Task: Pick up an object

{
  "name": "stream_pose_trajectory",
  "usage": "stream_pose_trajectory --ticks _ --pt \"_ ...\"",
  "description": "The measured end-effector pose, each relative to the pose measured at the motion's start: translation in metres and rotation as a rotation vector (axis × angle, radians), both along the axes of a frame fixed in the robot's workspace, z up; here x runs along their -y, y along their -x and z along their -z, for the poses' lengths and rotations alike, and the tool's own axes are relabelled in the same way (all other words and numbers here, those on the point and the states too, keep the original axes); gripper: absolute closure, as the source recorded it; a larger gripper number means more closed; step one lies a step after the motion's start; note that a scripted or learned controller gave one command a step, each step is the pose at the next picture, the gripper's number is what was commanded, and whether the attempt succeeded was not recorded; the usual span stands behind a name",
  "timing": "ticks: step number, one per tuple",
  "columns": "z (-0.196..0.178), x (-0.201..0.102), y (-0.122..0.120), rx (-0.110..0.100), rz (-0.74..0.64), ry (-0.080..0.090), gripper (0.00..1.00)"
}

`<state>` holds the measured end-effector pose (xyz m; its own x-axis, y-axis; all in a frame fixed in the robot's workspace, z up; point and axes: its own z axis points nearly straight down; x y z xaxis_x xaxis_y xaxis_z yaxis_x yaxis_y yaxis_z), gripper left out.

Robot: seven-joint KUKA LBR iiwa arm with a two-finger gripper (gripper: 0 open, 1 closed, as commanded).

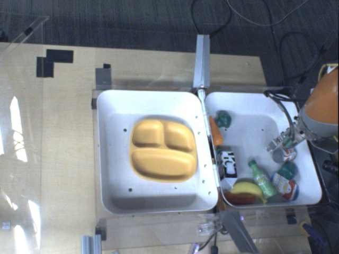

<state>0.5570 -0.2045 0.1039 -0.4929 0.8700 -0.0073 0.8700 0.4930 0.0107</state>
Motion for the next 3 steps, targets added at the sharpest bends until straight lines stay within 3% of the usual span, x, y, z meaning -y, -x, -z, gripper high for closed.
stream_pose_trajectory --ticks 1,2,3 --pt "0.001 0.000 -0.025 -0.006 0.112 -0.001 1.00" --pt "-0.030 0.001 -0.021 -0.007 0.150 -0.001 1.00" --pt "-0.030 0.001 -0.021 -0.007 0.151 -0.001 0.00"
